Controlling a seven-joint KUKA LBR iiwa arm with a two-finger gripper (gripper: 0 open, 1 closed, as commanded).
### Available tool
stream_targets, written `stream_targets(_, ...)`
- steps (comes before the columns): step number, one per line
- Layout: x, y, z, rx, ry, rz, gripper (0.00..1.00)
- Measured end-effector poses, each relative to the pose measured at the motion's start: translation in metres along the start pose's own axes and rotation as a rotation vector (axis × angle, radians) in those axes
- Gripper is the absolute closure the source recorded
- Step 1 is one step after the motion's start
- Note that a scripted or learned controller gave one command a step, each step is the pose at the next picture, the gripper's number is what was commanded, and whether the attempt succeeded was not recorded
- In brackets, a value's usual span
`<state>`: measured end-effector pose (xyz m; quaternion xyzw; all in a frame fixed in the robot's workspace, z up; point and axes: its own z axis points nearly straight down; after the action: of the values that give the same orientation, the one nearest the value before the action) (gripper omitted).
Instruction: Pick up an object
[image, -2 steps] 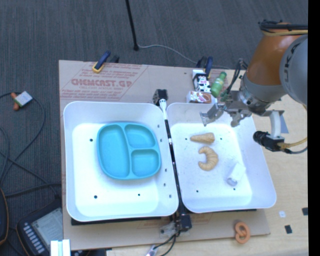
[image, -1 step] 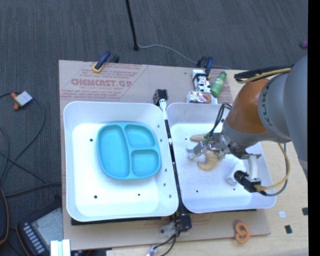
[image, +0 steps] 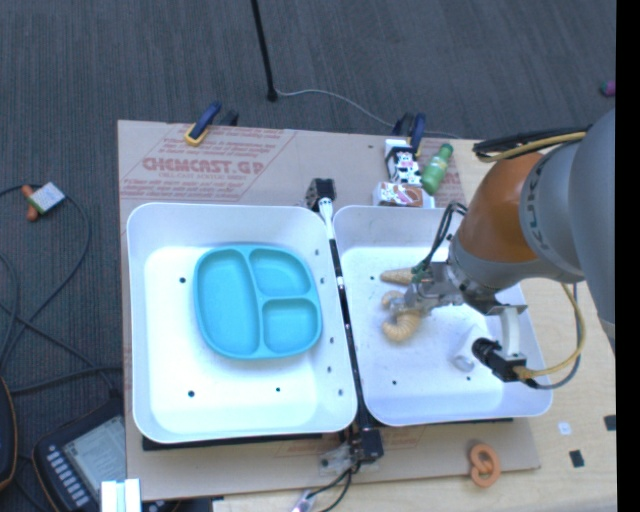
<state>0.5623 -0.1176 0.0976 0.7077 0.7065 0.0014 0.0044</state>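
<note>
In the right bin lie a few tan, pastry-like objects: one elongated piece toward the back and a lumpy one in the middle. My gripper reaches down from the right and sits just above and against the lumpy piece, between the two tan objects. The fingers look dark and small, and their spread is hard to read. A small grey object rests nearer the front of the same bin.
The left bin holds a light-blue divided plate. A green bottle and a small box stand on the cardboard behind the right bin. An orange ring lies on the board in front. Blue clamps hold the board's back edge.
</note>
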Motion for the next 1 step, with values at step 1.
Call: stream_targets(1, 0.054, 0.0467, -0.0878, 0.005, 0.004, -0.004, 1.0)
